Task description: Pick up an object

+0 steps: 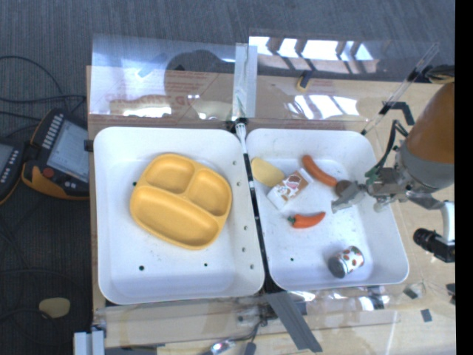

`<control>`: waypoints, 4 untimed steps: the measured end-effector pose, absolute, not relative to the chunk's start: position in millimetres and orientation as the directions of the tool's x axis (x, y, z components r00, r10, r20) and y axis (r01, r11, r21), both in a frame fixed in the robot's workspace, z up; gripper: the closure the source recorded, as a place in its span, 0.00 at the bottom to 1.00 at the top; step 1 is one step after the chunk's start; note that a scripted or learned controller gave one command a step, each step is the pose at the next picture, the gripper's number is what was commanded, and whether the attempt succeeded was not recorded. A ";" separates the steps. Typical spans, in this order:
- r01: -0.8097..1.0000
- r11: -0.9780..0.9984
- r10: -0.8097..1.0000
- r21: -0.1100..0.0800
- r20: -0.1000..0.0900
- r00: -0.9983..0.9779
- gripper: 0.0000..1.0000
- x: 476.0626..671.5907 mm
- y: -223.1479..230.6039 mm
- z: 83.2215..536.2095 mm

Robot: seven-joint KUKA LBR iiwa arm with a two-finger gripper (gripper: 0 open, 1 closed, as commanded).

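Camera view had the bench (pixel 66 272) carrying two white bins side by side. The left bin (pixel 111 220) held a yellow divided plate (pixel 180 199). The right bin (pixel 384 235) held the loose pieces: a pale yellow item (pixel 267 171) at its left wall, a small carton (pixel 289 188) just beside it, a sausage (pixel 318 170), a small carrot (pixel 307 219) and a can (pixel 346 261) near the front. The tool (pixel 347 194) hovered over the bin's right side, just right of the sausage, gripping nothing; its opening I could not tell.
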State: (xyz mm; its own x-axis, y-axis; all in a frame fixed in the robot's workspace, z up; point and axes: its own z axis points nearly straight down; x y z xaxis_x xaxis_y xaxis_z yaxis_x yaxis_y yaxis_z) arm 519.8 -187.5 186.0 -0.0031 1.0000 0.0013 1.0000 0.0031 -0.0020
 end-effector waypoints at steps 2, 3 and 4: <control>1.000 0.001 1.000 0.008 -0.002 -0.001 0.00 528.6 -122.0 89.7; 1.000 0.002 1.000 0.012 -0.001 -0.002 1.00 530.1 -121.2 99.3; 1.000 0.003 1.000 -0.002 -0.001 -0.003 1.00 542.6 -43.0 199.3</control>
